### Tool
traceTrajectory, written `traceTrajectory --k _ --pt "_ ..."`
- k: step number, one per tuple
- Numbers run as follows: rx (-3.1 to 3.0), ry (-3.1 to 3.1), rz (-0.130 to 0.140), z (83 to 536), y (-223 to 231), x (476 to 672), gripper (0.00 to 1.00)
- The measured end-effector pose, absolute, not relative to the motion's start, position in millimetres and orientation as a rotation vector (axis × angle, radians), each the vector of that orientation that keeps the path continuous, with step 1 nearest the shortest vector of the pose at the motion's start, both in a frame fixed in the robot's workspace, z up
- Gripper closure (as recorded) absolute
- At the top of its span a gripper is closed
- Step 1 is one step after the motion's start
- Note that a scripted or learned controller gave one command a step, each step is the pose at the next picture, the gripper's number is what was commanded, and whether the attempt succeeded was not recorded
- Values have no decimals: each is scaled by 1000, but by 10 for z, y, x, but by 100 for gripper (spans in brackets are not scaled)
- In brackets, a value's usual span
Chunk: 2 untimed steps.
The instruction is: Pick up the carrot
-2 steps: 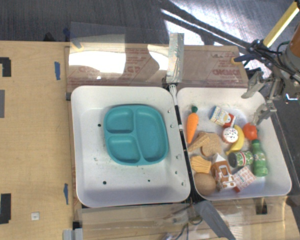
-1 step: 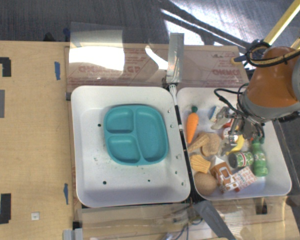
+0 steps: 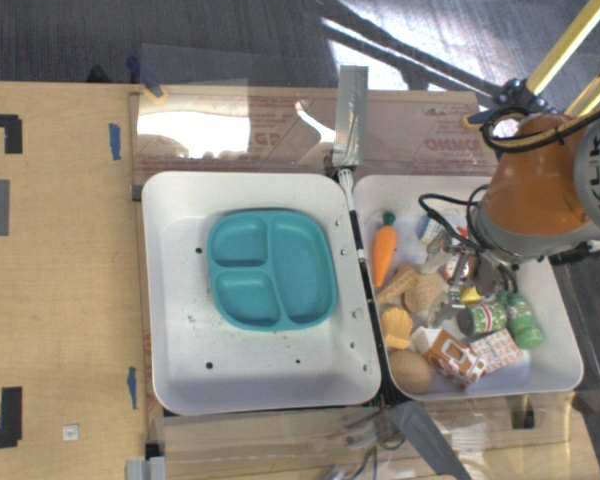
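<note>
Counter (image 3: 50, 268): tan board surface carrying two shallow white bins side by side, one at 9 o'clock, one at 3 o'clock.
Arm (image 3: 540, 183): one grey arm with an orange band, reaching in from 3 o'clock over the right-hand bin.
Left bin (image 3: 170, 368): holds one teal divided plate (image 3: 273, 269) with three compartments, nothing on it.
Right bin (image 3: 560, 368): crowded with small toy foods, well over half a dozen, too jumbled to count exactly.
Pincer (image 3: 467, 283): low over the clutter near the middle of the right bin; whether it is open or closed cannot be told, as cables and shadow hide it.
Carrot (image 3: 383, 253): one only, orange with a green top, lying lengthwise near the bin's left wall, leaf end toward 12 o'clock, at about 9 o'clock from the pincer and a little apart from it. Nothing grips it.
Neighbours: one green bottle (image 3: 525, 323), one green can (image 3: 485, 318), one printed carton (image 3: 480, 356), several tan bread-like pieces (image 3: 412, 290) touching the carrot's tip at 6 o'clock.
Handling, as a guess: likely a light, rigid toy with a smooth, tapering, perhaps slippery skin.
Where to hold, as a guess: across the thick upper half, just below the leaves, where the sides are nearly parallel.
</note>
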<state>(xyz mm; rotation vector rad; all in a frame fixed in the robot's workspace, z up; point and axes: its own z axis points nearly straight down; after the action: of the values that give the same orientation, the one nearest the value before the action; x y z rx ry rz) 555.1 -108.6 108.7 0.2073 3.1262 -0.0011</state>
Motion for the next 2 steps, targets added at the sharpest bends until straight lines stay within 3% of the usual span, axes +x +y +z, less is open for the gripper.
traceTrajectory --k 1,2 --pt "203 3118 -2 1201 -1074 5575 100" --pt "-162 3118 -6 3272 -972 5374 100"
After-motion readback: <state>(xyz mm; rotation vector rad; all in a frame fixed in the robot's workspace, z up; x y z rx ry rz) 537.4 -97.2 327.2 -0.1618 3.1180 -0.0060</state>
